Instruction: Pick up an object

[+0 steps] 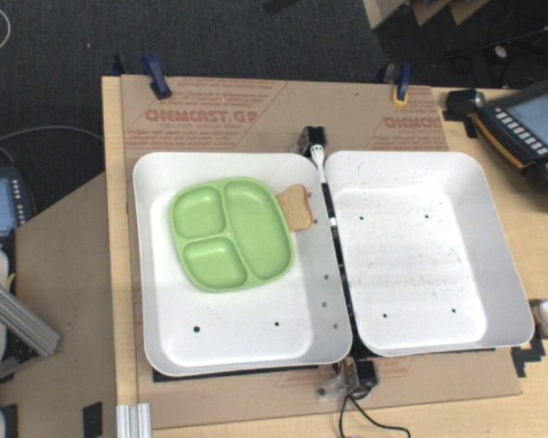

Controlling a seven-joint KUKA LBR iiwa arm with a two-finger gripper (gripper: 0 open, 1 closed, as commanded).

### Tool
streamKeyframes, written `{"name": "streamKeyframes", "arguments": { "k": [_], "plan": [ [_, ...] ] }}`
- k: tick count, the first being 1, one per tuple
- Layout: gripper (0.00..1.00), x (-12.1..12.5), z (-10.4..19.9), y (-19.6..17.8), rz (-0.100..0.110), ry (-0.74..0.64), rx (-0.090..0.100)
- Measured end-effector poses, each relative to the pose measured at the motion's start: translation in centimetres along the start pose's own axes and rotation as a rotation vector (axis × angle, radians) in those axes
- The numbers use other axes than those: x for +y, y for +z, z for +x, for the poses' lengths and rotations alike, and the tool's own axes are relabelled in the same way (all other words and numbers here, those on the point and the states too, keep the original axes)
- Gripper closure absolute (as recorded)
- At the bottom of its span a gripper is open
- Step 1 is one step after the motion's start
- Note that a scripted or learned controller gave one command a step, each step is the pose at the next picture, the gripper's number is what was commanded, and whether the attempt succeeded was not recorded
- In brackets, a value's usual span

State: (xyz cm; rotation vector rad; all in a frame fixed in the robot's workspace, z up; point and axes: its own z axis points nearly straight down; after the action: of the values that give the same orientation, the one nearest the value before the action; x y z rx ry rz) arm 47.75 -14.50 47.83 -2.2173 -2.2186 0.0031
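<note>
A green divided plate (231,234) with three compartments lies in the left white bin (237,336), toward its back. A tan, toast-like slice (296,207) rests against the plate's right rim, near the divide between the two bins.
The right white bin (420,272) sits beside the left one on a cardboard-covered bench (210,108). Blue and yellow clamps (155,76) hold the board at the back edge. A tablet-like device (525,126) lies at the far right.
</note>
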Motion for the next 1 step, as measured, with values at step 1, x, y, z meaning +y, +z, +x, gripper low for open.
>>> {"name": "streamKeyframes", "arguments": {
  "k": [1],
  "plan": [
    [1.00,0.14,3.44,12.22,0.008,-0.002,0.002]
  ]
}}
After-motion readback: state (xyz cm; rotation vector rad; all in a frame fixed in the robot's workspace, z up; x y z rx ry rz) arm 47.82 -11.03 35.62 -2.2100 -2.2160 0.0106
